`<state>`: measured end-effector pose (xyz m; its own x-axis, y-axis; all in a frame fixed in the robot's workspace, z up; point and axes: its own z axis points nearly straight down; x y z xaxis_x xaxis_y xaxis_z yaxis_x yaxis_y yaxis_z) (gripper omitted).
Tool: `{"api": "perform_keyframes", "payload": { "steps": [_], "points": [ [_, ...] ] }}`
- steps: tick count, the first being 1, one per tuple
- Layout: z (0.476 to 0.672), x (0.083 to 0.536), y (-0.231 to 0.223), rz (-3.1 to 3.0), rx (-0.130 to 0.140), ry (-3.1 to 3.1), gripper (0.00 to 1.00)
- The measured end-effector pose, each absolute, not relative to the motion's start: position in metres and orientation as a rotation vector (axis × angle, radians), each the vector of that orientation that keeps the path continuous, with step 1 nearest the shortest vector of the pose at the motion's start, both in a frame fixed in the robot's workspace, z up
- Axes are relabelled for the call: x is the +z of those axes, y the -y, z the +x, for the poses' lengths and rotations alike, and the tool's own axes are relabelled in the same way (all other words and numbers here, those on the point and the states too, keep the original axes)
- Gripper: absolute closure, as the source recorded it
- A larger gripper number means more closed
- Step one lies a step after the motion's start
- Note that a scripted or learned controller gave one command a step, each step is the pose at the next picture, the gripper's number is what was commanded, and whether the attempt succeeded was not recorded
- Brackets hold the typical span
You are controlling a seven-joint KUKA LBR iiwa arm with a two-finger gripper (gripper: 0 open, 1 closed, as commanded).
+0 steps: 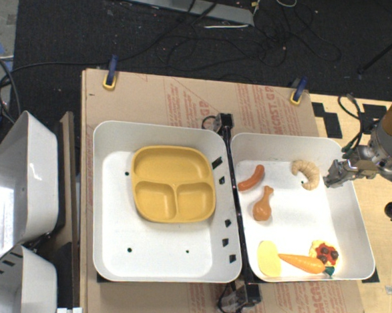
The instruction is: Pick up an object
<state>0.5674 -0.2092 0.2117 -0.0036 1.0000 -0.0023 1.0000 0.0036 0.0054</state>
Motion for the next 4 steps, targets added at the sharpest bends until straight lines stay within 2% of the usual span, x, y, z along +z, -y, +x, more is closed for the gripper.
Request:
{"api": "perform_keyframes", "payload": {
  "steps": [1, 4],
  "points": [
    [0.569, 0.264, 0.209, 2.214, 0.003, -2.222, 1.0],
    [0.535, 0.26, 0.041, 2.214, 0.0, -2.232, 1.0]
  ]
}}
